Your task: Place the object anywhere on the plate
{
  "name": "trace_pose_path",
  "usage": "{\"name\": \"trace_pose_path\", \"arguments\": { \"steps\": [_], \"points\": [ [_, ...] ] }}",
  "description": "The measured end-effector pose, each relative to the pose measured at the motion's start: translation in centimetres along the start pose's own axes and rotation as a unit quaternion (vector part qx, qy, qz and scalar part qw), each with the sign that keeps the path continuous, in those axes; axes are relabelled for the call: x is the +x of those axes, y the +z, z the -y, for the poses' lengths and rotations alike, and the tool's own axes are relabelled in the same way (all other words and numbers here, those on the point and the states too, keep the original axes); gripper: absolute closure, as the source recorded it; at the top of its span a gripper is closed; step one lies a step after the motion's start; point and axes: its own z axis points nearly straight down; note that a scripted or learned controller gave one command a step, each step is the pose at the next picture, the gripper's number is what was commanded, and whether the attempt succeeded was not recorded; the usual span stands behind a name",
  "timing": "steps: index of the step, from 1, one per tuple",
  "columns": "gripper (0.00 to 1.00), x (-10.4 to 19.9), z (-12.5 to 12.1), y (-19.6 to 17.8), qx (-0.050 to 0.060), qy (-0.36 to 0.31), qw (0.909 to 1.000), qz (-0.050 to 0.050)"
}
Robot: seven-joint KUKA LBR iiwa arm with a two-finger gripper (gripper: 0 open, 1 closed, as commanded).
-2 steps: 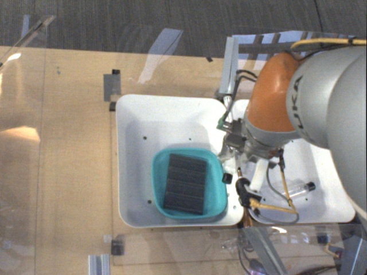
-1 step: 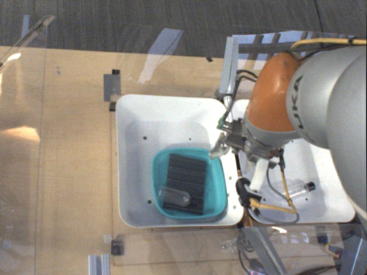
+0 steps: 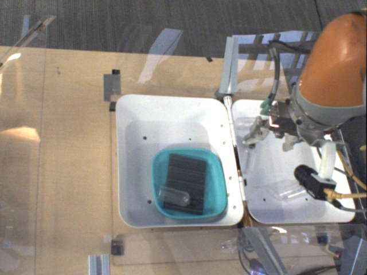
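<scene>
Obscuring: arm (image 3: 338, 62) covers much of right bin (image 3: 264, 199).
Pincer (image 3: 269, 132): state cannot be told.
Plate (image 3: 215, 176): teal, carrying dark block (image 3: 186, 173), left bin (image 3: 132, 171).

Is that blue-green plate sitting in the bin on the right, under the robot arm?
No, the teal plate lies in the left bin, with a dark ridged object on it, while the arm hangs over the right bin.

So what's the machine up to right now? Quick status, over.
Gripper over the right bin, fingers unclear. Teal plate in the left bin, dark ridged block and a clear object on it. Nothing blocking.
</scene>
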Motion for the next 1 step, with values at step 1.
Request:
{"name": "trace_pose_path", "arguments": {
  "steps": [1],
  "points": [
    [0.00,11.51,1.57,24.21,-0.001,0.009,0.9999,-0.004]
  ]
}}
